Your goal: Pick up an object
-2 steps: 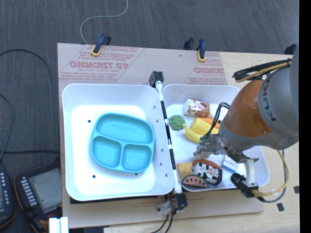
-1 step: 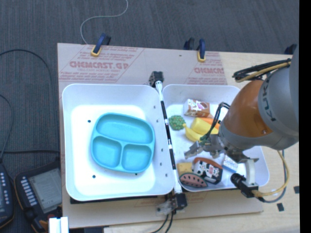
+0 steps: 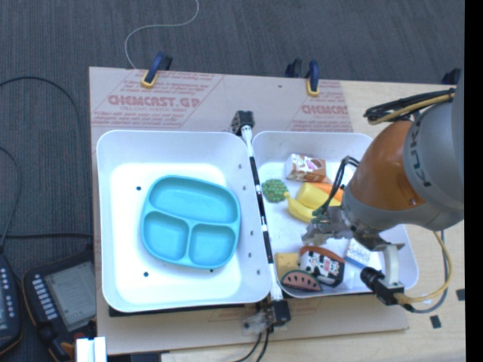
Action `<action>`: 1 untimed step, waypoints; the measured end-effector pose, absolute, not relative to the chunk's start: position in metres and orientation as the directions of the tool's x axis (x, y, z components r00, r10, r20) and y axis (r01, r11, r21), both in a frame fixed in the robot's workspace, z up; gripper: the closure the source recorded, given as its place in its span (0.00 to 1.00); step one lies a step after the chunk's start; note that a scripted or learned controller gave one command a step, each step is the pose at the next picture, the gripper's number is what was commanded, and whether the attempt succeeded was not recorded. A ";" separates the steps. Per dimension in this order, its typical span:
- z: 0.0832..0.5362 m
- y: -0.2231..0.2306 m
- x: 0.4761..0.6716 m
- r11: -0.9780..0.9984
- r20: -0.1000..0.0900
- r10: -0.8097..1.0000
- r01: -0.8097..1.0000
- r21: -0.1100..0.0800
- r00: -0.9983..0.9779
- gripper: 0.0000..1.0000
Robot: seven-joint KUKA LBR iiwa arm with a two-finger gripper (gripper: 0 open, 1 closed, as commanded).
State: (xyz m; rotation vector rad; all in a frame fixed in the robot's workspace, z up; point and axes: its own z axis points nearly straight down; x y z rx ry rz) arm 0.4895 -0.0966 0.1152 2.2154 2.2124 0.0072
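gripper: we see the gripper (image 3: 326, 231) low in the right bin (image 3: 355, 140), tucked under the orange-banded arm (image 3: 400, 172). Honestly we can't tell its state from this angle.

target: no single thing is set, so anything in the pile counts. Closest to the gripper are the yellow banana (image 3: 302, 202) just up and left of it, and the printed packet (image 3: 321, 265) just below it.

crowding risk: we reckon the toys sit so close that a grab could catch two at once, or just shove the banana into the broccoli (image 3: 275, 190) further left.

edge risk: the watermelon slice (image 3: 301, 281) and the yellow block (image 3: 286, 262), below and left of the gripper, hug the bin wall, so a grab there could hit the rim.

other bin: the blue divided plate (image 3: 191, 221) sits well off to the gripper's left.

writing: the board (image 3: 158, 100) behind reads "CHEMCAST GP" in red. The snack wrapper (image 3: 306, 168) above the gripper has print too small for us to read.
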 end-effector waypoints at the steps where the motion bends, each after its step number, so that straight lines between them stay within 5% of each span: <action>1: 0.115 -0.097 0.489 -0.001 -0.004 1.000 1.000 0.010 0.001 0.00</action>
